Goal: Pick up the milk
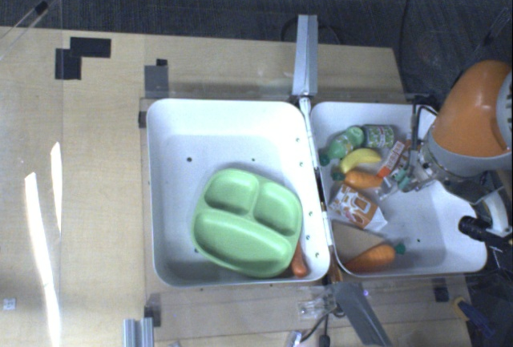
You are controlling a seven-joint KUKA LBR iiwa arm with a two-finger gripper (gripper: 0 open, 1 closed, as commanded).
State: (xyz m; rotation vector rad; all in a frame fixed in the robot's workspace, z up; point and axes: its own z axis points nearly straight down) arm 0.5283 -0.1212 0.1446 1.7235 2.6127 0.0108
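- The grey KUKA arm with its orange band [474, 119] enters from the right edge, its wrist bent down and leftward.
- The two-finger metal gripper [398, 175] sits low at the arm's left end, pointing left and slightly downward.
- Its fingertips are too small and blurred to read.

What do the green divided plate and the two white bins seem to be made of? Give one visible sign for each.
Green divided plate: probably moulded plastic, with a soft sheen and rounded compartments. White bins: likely plastic or coated sheet, smooth and semi-gloss with rounded corners; the picture leaves that open.
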